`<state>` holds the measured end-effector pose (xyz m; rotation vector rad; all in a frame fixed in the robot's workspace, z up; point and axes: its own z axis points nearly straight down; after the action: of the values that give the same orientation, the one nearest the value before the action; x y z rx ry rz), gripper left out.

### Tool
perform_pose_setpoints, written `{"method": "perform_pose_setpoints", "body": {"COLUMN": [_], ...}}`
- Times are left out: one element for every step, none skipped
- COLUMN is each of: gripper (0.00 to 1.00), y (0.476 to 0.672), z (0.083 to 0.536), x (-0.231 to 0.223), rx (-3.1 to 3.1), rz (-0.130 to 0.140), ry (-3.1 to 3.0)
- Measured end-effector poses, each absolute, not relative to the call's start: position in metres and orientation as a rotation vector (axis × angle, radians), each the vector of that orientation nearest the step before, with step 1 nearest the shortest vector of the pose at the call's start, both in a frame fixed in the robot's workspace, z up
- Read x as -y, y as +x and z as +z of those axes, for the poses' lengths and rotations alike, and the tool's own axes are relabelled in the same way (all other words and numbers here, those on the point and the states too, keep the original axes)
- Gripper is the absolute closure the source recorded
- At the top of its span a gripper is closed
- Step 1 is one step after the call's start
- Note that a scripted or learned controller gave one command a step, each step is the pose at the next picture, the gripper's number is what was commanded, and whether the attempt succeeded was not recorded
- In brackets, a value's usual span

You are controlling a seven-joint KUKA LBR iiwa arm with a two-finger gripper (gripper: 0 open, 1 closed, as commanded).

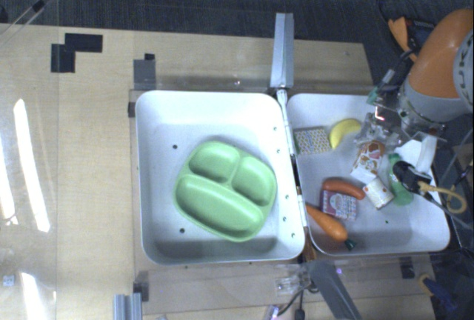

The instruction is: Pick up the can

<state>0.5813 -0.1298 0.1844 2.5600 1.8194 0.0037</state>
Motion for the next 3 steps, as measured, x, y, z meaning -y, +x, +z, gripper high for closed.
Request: {"method": "perform_pose_setpoints", "body": {"gripper": [1.00, 1.00, 1.00], "y": [0.549, 0.488, 0.533], "z": [0.268, 0.240, 0.169], "x": [0.085, 0.148, 0.133], "rx": [-1.507, -1.153, -1.138], "rz": [0.006, 0.003, 0.000], "ry": [2.754, 2.921, 2.929]}}
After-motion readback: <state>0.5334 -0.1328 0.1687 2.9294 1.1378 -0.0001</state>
